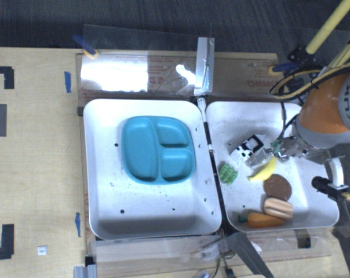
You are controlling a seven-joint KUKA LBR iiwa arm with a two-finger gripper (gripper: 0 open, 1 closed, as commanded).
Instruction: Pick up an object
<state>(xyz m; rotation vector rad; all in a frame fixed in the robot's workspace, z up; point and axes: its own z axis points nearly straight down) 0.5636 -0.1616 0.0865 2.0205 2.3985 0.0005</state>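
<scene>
Over the right bin (320, 213), the hand (257, 154) sits beside a banana (264, 171); its opening can't be made out.

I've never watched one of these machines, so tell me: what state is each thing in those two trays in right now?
Blue plate: upright in left bin.
Banana: lying flat, right bin.
Brown disc: flat.
Bread roll: on its side.
Carrot: lying along the near wall.
Green piece: loose.
Claw: low in bin.
</scene>
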